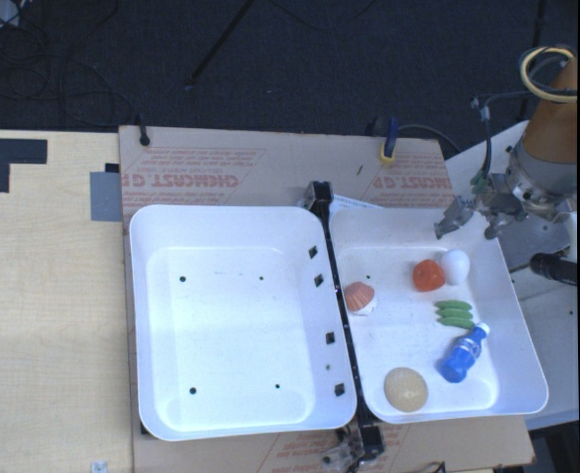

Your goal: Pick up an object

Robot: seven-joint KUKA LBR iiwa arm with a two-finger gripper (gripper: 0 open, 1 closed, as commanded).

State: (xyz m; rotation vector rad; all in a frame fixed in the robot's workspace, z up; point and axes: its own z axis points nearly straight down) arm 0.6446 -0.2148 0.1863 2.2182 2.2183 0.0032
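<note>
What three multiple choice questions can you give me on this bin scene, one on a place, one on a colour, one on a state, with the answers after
1. Which bin holds the objects?
A. the left bin
B. the right bin
C. both bins

2. What colour is the small bottle?
A. blue
B. yellow
C. black

3. How does the bottle sit?
A. standing upright
B. lying on its side
C. lifted by the gripper

Answers:
1. B: the red ball, white ball, green pods, small bottle, tan round piece and orange and white piece all lie in the right bin, none in the left bin.
2. A: its body is blue with a pale cap end.
3. B: it lies slanted on the bin floor, while the gripper is above the bin's far right corner, apart from it.
</note>
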